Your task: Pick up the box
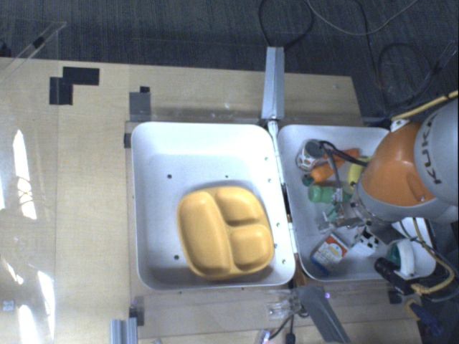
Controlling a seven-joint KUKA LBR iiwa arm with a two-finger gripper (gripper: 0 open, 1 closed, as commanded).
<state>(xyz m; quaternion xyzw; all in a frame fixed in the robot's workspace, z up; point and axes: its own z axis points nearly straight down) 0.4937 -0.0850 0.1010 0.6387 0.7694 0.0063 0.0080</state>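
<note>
Over the right bin [290, 192] my arm [401, 178] reaches in from the right side, its orange band and grey wrist covering much of that bin's middle. My end effector [343, 213] points down among the clutter there, and I cannot tell from this slanted angle how it is set or whether it has anything.

Just near of my end effector, close to the bin's near wall, lies the box [330, 253], small, white with red and blue print, tilted on the bin floor and apart from my tip. Farther in the same bin sit a green bottle [323, 192], an orange object [326, 170] and a round can [310, 156], all partly hidden by a dark cable.

Beside it, the left bin [150, 192] holds a yellow compartmented tray [224, 229], lying toward the near right corner. Both bins rest on the pale wooden table [72, 228], touching along a shared middle edge.
</note>
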